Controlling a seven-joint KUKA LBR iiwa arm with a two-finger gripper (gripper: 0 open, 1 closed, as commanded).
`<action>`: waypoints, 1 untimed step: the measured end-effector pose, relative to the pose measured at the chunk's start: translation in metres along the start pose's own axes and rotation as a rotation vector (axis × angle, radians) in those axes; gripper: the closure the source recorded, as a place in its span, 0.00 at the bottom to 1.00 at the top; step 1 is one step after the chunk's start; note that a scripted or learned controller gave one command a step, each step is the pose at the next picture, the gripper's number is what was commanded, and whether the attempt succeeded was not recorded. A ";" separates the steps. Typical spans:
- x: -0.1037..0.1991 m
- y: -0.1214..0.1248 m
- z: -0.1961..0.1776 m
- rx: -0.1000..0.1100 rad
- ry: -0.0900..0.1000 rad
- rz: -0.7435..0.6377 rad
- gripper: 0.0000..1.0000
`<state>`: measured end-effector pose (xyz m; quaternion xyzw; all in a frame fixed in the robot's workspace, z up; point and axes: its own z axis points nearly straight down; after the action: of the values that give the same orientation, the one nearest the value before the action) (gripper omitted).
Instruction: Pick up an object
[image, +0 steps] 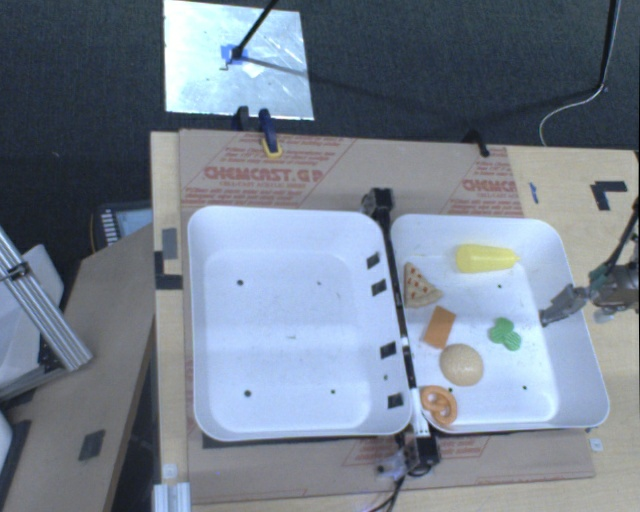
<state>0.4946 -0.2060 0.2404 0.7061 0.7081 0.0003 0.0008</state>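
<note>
The right bin (575, 345) holds several toy foods: a yellow piece (487, 258) at the back, a pizza slice (420, 286) by the left wall, an orange block (439, 327), a green piece (505, 334), a beige round bun (462, 364) and a pretzel (439, 403) in the front left corner. My gripper (562, 305) reaches in from the right edge, over the bin's right wall. It is to the right of the green piece and apart from it. Nothing hangs from it that I can make out.
The left bin (290, 320) lies beside the right one, with a black clip strip (395, 300) along the shared wall. Both rest on a cardboard sheet (330, 170) on the bench. A shiny metal plate (240, 60) lies behind it.
</note>
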 end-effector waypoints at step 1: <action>0.016 0.061 -0.214 -0.021 -0.007 -0.005 0.00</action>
<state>0.5554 -0.1898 0.4540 0.7042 0.7099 0.0053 0.0106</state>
